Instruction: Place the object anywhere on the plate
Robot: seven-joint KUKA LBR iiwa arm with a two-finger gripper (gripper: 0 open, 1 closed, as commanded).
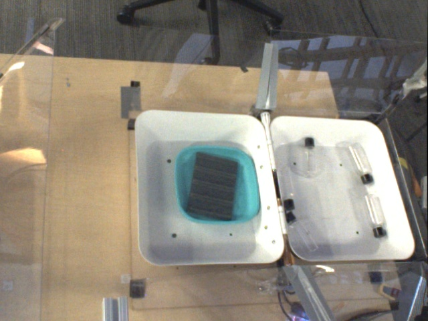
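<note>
Dark grey ribbed block (214, 184) sat flat on the teal plate (250, 187), roughly centred, long side running up-down with a slight tilt. All of it was inside the plate's rim, nothing hanging over. The plate was in the middle of the left bin (154, 199), clear of all four walls

Couldn't tell the gripper state, open or closed

Right bin (334, 229) held see-through parts, hard to make out against the white:
- a clear tube (358, 159) near the far right side, black cap at its near end
- a second clear tube (373, 211) just below it, also black-capped at the near end
- a roundish clear piece (308, 162) toward the far left, with a small black cap just above it
- a couple of small black bits (289, 210) at the bin's left wall, next to the seam between the bins

The two bins were touching side by side on the wooden tabletop (73, 199). A grey metal rail (267, 75) ran away from the seam at the far edge. Small dark block (136, 287) was on the tabletop near the left bin's near corner. Black chair base (212, 9) stood on the carpet beyond the tabletop
</note>
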